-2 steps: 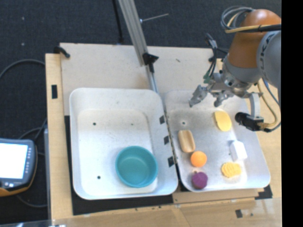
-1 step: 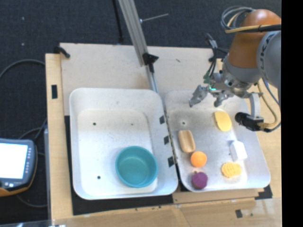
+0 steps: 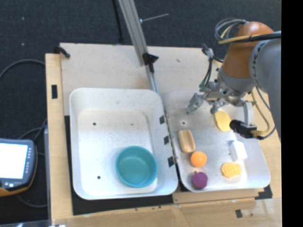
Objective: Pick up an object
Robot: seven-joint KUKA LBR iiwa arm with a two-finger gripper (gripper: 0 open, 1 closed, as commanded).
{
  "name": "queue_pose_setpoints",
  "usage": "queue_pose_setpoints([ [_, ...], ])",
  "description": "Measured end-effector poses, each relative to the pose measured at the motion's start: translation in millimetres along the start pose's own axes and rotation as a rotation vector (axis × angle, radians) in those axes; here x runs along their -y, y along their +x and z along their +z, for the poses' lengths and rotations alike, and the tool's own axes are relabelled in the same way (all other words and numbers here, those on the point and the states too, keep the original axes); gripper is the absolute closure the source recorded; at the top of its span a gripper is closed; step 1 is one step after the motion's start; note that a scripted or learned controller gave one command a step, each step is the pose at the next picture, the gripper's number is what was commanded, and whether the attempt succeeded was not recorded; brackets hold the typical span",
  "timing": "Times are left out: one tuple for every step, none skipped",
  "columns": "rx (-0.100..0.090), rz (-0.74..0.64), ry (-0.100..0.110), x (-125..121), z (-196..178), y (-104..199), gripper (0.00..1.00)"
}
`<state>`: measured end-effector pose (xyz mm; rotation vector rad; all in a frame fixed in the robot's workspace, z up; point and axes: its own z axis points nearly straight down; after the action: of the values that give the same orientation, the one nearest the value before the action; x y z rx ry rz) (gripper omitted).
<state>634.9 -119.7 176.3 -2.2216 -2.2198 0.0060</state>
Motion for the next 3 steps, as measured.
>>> queue_pose_setpoints([
  [-0.001, -0.001, 0.002, -2, 62, 4, 0.00],
  [0.000, 0.002, -0.002, -2, 76, 3, 0.00],
  [0.000, 0.005, -0.007, -3, 64, 2, 1.00],
])
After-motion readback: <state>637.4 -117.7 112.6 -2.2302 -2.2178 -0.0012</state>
